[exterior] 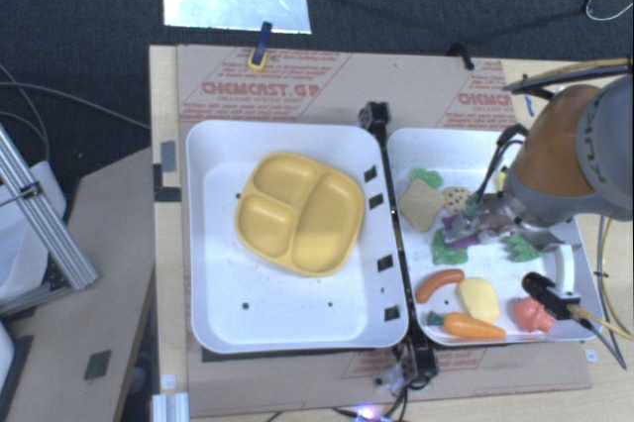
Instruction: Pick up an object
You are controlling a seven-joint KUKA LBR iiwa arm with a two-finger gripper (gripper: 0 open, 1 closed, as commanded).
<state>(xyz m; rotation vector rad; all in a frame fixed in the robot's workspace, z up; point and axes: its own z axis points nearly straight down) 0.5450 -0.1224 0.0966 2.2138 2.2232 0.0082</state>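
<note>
My gripper (474,224) is low in the right bin (466,141), over a purple toy piece (454,239) near the bin's middle. Just to its left lie a tan bread slice (421,204), a green leafy piece (427,179) and a small spotted cookie (456,196). At the front of that bin are a red sausage (439,283), a yellow potato-like piece (478,298), an orange carrot (474,327) and a pink-red piece (531,313). A green piece (522,248) shows just right of the gripper. The arm's grey body hides the bin's right side.
The left bin (223,311) holds a yellow divided plate (299,211), tilted, slightly above its middle. A black divider (392,230) with clips runs between the bins. Both bins rest on cardboard (297,88); a metal frame (40,222) stands at the far left.
</note>
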